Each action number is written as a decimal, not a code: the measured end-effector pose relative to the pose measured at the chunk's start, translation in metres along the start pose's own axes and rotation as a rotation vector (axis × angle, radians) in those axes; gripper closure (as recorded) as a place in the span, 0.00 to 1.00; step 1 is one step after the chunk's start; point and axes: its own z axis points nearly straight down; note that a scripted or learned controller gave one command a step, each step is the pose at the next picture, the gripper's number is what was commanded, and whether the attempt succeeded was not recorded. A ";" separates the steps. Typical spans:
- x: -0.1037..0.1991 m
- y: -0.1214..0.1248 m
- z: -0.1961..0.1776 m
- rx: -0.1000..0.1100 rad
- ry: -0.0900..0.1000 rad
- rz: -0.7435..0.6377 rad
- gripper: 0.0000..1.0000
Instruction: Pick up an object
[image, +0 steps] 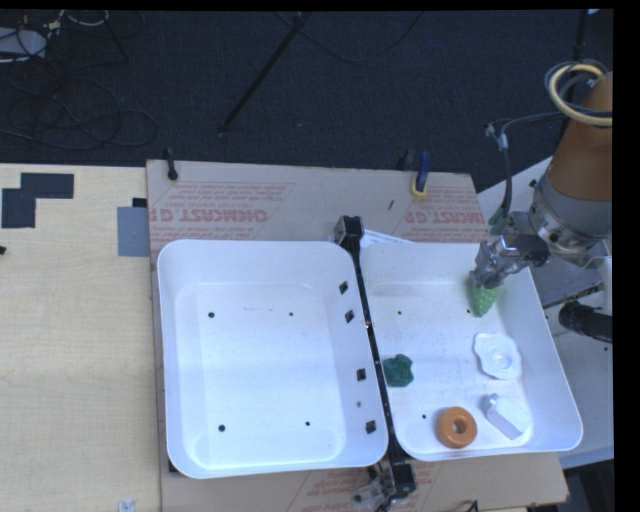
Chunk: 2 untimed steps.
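Over the far right of the right-hand white bin (560, 400), the gripper (492, 272) pinches a light green soft object (483, 297) between its fingers, seemingly lifting it clear.

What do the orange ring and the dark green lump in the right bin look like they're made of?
Orange ring: probably foam or soft rubber, given its matte, even colour and rounded edges. Dark green lump: possibly soft plastic or fabric; it looks dull and irregular, but is too small to tell.
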 end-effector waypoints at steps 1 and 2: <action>-0.001 0.000 -0.009 -0.001 0.000 -0.002 1.00; -0.002 0.000 -0.018 -0.002 -0.001 -0.005 1.00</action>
